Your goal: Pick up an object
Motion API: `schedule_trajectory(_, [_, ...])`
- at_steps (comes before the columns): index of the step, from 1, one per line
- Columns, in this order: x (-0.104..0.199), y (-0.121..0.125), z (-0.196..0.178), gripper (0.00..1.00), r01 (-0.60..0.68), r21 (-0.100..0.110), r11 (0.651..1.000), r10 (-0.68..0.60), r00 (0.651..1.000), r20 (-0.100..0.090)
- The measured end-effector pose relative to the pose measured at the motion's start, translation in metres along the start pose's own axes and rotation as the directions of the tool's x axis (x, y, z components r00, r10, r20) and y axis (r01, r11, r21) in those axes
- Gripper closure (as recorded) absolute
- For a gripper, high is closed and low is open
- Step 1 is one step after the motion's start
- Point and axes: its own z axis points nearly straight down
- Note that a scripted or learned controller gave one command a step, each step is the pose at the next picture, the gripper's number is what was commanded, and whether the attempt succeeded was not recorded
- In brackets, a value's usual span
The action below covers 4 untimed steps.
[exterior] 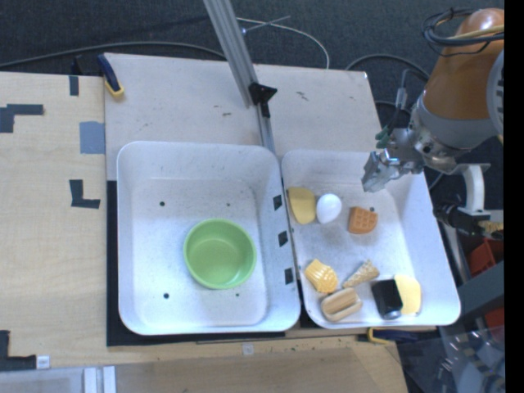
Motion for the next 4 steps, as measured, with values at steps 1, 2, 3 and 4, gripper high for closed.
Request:
schedule_trajectory(1, [0.044, -0.005, 0.005, 1.00, -0.001, 0.001, 1.000, 0.001, 1.000, 0.001])
schedule_trajectory(2, [0.096, -0.012, 0.008, 1.00, 0.000, 0.001, 1.000, 0.000, 1.000, 0.001])
schedule_trajectory(3, [0.143, -0.013, 0.016, 1.00, 0.000, 0.002, 1.000, 0.000, 1.000, 0.001])
schedule_trajectory(4, [0.192, -0.030, 0.034, 1.00, 0.000, 0.003, 1.000, 0.000, 1.000, 0.001])
